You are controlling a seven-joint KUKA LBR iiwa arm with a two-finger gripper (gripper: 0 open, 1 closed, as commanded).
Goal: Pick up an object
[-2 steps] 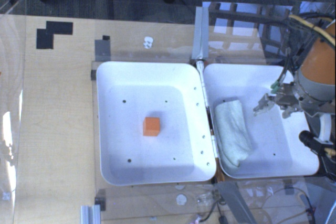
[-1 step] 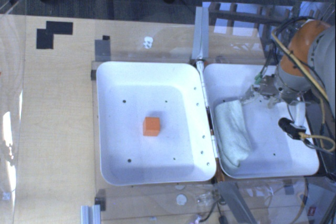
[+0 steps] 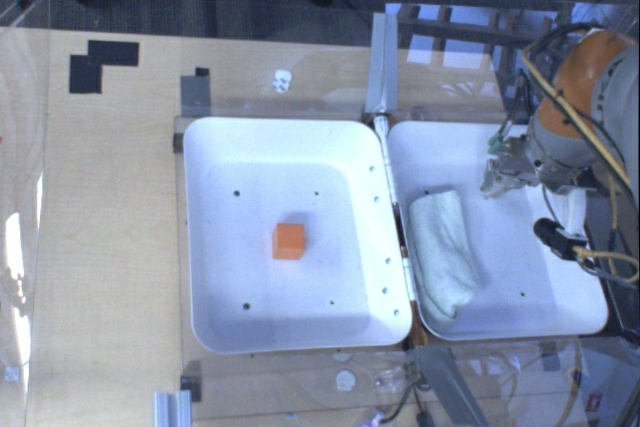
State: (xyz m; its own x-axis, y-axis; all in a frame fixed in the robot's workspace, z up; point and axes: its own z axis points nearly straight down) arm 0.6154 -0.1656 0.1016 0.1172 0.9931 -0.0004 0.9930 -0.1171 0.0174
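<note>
End effector [image 3: 497, 177], grip unclear, above right bin [image 3: 520, 310]; soft rolled white cloth [image 3: 442, 250] beside.

Soft white cloth [image 3: 443, 250], glossy bins [image 3: 220, 155]

Two bins sit side by side on the worktop [image 3: 110, 245], their inner rims touching. The left bin [image 3: 215, 315] holds a cube [image 3: 289, 241] near its middle, well apart from every wall. The right bin [image 3: 560, 320] holds a folded cloth [image 3: 443, 250] lying along its left side, just beside the shared rim. The arm [image 3: 585, 110] reaches in from the right, its gripper [image 3: 500, 177] over the right bin's far part, right of the cloth's far end and apart from it.
</note>
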